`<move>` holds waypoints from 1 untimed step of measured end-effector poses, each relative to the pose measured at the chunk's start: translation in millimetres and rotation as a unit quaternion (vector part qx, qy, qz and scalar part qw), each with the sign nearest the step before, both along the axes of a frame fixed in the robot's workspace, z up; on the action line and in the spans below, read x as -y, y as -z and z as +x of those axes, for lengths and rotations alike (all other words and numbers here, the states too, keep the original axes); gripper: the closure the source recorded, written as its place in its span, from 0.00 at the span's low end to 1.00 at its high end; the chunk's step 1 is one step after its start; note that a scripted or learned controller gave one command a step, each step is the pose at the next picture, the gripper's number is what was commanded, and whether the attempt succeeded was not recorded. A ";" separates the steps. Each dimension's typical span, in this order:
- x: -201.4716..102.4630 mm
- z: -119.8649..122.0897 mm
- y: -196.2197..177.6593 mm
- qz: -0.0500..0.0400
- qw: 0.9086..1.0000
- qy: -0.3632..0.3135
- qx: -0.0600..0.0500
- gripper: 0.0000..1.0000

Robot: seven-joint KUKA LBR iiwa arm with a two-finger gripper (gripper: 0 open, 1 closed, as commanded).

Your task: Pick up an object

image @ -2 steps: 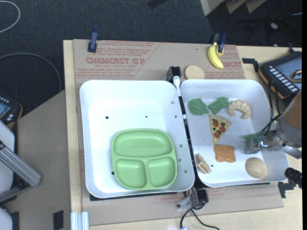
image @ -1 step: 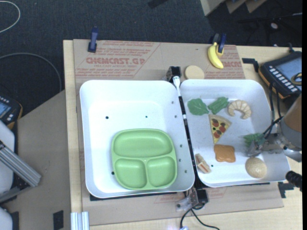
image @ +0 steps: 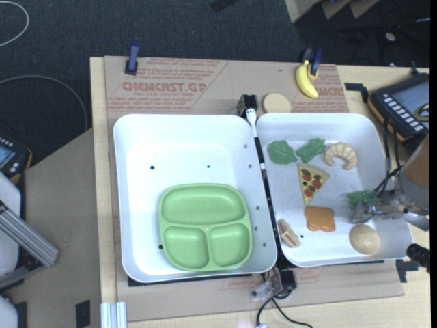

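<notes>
The right bin [image: 321,121] holds several toy foods: two green leaves [image: 295,150], a croissant [image: 341,155], a pizza slice [image: 311,181], an orange toast piece [image: 319,219], a small hot dog [image: 287,233], a tan bread roll [image: 364,238] and a dark green leafy piece [image: 359,198]. My gripper [image: 362,212] reaches in from the right and sits low at the bin's right side, right against the dark green piece and just above the bread roll. Nothing is visibly lifted.
The left bin [image: 136,142] carries a light green divided plate [image: 204,225]. Behind the bins on the board lie a toy banana [image: 306,82] and a round cookie [image: 276,103]. A control pendant [image: 408,108] and cables sit at the right edge.
</notes>
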State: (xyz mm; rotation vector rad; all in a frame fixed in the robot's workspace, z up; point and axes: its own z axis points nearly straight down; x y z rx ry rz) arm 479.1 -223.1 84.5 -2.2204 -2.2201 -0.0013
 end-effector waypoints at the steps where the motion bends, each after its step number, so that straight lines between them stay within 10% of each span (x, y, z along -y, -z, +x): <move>1: 0.0 0.0 0.0 0.000 1.000 0.000 0.000 1.00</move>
